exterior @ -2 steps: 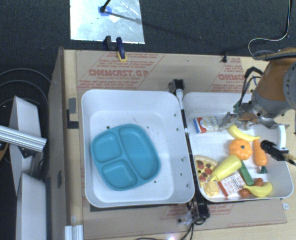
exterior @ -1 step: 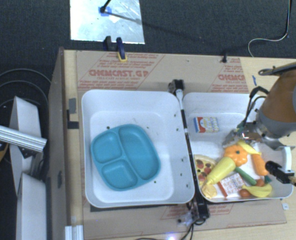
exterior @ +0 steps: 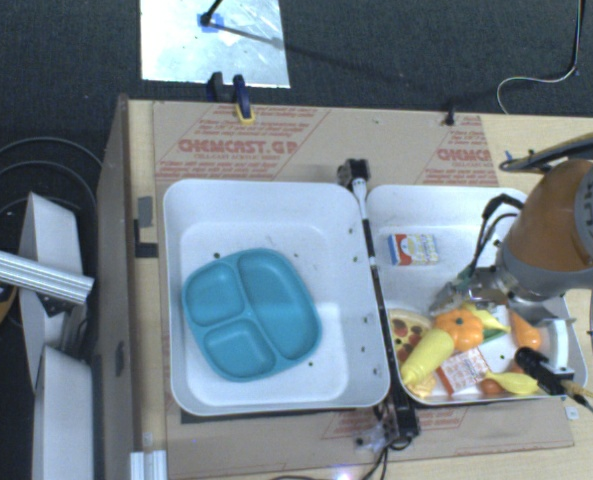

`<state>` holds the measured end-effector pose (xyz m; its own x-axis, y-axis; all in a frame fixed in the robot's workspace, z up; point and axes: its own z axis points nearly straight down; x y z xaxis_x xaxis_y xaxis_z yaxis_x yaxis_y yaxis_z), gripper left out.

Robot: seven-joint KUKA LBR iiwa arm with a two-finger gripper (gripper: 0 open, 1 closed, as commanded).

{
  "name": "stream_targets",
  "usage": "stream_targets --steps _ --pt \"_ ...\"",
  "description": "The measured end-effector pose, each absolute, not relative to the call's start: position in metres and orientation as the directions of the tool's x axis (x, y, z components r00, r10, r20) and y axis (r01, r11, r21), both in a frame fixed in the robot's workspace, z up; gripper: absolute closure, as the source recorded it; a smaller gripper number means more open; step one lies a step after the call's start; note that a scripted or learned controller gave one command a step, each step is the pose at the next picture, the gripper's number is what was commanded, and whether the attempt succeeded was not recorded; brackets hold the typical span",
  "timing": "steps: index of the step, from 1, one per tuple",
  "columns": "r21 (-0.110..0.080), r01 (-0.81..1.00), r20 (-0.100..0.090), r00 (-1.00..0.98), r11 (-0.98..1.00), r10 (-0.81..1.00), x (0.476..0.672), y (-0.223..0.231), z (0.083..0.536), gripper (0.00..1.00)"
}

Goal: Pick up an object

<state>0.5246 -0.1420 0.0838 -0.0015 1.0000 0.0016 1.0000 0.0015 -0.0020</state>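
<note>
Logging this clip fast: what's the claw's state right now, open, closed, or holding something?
Claw: cannot be told. It sits low in the right bin, over the pile of toy food.

The brown sheet [exterior: 306,138] covering the desk carries the red word "CHEMCAST GP", printed behind the bins, up and left of the gripper [exterior: 473,290]. The same print repeats at a slant near the sheet's far right corner. The small carton [exterior: 413,249] bears print too small to read.
</note>
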Motion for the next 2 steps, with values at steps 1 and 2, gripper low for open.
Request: stream_targets --steps 1,2 --pt "0.004 1.000 -0.001 -0.001 0.001 1.000 0.527 -0.144 0.095 1.00" --pt "0.014 1.000 0.001 -0.013 0.013 1.000 0.579 -0.070 0.190 1.00"
